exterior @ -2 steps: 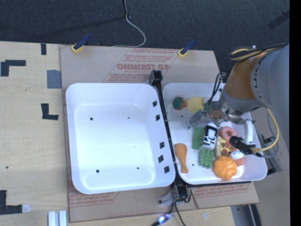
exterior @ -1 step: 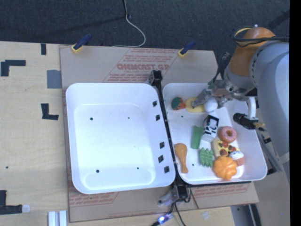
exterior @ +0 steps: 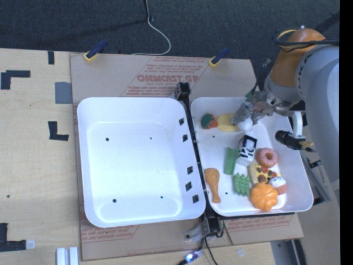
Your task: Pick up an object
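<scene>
White plastic, two shallow bins side by side on a cardboard sheet (exterior: 165, 76), and all the clutter sits in the right bin (exterior: 300, 203). Nearest its front edge is an orange pumpkin toy (exterior: 263, 196), with a spiky dark-green piece (exterior: 241, 184) and a tan drumstick (exterior: 213, 183) to its left. Just behind those lie a pizza slice (exterior: 262, 175), a pink donut (exterior: 267, 158), a long green piece (exterior: 230, 160) and a small black-and-white box (exterior: 246, 149). Further back, close to the far wall, a yellow piece (exterior: 225, 122) lies beside a small red and green one (exterior: 208, 121). The gripper (exterior: 245, 118) is down at that far end, just right of the yellow piece; I cannot tell from here whether its fingers are apart or together. Behind it rises the grey arm (exterior: 322, 93) with its orange band (exterior: 289, 59). The left bin (exterior: 88, 115) stands alongside
</scene>
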`<state>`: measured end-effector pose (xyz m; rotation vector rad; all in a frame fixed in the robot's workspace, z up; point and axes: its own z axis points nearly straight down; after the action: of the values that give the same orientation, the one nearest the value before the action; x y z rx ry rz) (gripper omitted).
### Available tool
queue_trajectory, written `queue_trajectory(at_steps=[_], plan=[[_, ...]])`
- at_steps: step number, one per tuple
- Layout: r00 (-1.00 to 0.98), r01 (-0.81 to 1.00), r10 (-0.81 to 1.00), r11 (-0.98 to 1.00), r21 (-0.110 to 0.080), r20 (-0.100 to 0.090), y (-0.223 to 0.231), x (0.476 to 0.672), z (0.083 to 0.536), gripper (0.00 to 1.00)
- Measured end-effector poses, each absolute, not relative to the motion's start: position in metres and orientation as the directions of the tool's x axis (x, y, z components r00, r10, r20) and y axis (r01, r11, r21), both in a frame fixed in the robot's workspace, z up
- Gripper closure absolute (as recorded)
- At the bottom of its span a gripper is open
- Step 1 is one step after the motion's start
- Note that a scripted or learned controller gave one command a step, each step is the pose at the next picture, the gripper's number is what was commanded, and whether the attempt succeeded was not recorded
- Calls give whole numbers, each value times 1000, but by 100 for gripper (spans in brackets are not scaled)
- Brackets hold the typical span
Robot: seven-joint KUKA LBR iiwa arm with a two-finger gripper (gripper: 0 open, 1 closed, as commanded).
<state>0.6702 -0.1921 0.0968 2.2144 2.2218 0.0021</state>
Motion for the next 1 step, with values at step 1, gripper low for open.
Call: queue_trajectory(at_steps=[1], plan=[[-13, 1000, 1000, 13, 9, 5, -67, 671, 190, 100]])
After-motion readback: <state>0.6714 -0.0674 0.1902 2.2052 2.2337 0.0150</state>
